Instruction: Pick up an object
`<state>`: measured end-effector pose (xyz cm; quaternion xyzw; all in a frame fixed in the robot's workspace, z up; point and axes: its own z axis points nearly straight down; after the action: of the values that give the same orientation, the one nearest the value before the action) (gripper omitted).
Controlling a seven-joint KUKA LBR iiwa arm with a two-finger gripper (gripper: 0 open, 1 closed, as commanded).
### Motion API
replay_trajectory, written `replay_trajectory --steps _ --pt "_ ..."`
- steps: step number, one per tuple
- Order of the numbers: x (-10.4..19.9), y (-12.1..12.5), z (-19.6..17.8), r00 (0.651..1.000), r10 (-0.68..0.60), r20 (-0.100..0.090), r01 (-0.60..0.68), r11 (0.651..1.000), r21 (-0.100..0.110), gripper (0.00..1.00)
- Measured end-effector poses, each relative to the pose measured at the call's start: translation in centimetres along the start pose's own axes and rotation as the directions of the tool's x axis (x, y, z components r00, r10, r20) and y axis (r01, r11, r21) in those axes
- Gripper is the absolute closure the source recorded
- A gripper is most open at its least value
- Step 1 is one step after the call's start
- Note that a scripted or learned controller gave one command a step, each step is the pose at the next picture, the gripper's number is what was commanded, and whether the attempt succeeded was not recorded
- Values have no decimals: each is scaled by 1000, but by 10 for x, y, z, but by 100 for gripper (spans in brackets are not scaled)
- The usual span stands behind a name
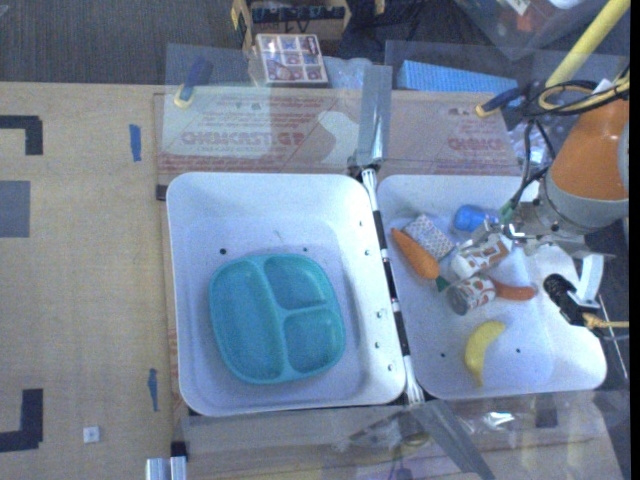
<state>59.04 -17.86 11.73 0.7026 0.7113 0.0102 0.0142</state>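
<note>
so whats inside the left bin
A teal divided plate lies flat in the left bin, its three sections bare. Whatever is beneath the plate is covered.

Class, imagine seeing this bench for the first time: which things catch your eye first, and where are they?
A teal divided plate lies alone in the left bin. The right bin holds a jumble: a carrot, a banana and a blue ball. The arm's orange band hangs over that bin's right side.
</note>
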Motion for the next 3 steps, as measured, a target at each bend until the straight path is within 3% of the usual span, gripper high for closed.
replay_trajectory --steps 1,2,3 --pt "0 3 7 988 -154 0 154 988 -18 0" --pt "-8 6 -9 989 -149 19 149 988 -33 100" --pt "-9 6 -9 989 -149 20 149 988 -31 0"
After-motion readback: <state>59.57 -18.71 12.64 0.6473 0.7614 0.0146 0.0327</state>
